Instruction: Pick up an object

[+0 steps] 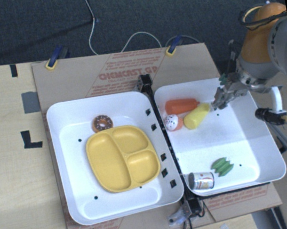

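In the right bin [244, 138] lie an orange carrot-like piece [181, 105], a yellow piece [196, 117] just below it, and a small white and red ball [172, 122] by the divider. A green pea pod [222, 166] and a silver can [201, 181] rest near the bin's front edge. My gripper [220, 101] hangs low at the bin's upper right, just right of the yellow piece and apart from it. Nothing shows between its fingers.
The left bin [65, 129] holds a yellow divided plate [122, 157] and a small chocolate donut [101, 123] behind it. Both bins sit on a cardboard sheet [126, 71] with clamps and a white cable at the back. The arm's grey body [262, 60] overhangs the right bin's rim.
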Tool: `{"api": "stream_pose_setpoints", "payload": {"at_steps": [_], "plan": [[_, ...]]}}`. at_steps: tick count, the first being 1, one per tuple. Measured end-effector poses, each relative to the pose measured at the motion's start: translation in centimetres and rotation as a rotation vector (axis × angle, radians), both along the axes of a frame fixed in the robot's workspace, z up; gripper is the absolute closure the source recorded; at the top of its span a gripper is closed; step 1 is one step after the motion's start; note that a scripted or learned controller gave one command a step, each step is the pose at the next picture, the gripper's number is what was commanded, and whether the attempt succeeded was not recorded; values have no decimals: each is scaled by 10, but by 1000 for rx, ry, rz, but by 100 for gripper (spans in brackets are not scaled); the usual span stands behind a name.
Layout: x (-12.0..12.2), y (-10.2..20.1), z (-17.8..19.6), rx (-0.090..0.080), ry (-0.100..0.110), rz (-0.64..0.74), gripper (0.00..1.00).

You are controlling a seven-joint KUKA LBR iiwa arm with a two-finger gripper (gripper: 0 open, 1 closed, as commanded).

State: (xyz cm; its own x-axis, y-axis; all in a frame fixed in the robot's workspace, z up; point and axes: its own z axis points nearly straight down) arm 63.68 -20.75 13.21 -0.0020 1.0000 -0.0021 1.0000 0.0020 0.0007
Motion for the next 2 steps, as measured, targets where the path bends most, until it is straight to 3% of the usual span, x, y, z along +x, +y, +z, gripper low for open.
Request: {"api": "stream_pose_setpoints", "payload": {"at_steps": [2], "plan": [[-2,-4,70,1,-1,0,100]]}}
